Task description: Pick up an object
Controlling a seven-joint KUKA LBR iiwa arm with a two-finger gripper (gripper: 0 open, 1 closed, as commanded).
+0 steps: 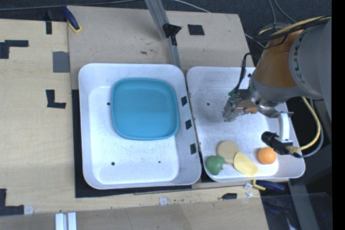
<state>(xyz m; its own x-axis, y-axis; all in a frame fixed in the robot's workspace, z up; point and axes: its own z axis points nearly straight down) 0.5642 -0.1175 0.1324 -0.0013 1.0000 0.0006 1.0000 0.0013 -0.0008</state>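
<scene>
Sitting on the pale wooden surface (32, 132), two shallow white bins side by side; left bin (94, 116) carrying a square blue plate (144, 107), flat and near its middle. Right bin (207, 89) just beside, rims touching along the centre line. Lying in the right bin's near part, a cluster of small things: green piece (214, 163) at the near-left corner, tan round piece (227, 149) just beside and slightly behind it, yellow piece (245, 164) touching the tan one, orange ball (266, 155) a little apart toward the right rim. Hanging over the middle of the right bin, the tool (233, 111), clear of the cluster and behind it, nothing visible between its tips; open or closed impossible to tell from this angle. Reaching in from the right, the grey arm with its orange band (277, 64) above the wrist, cables looping behind on the dark floor
</scene>
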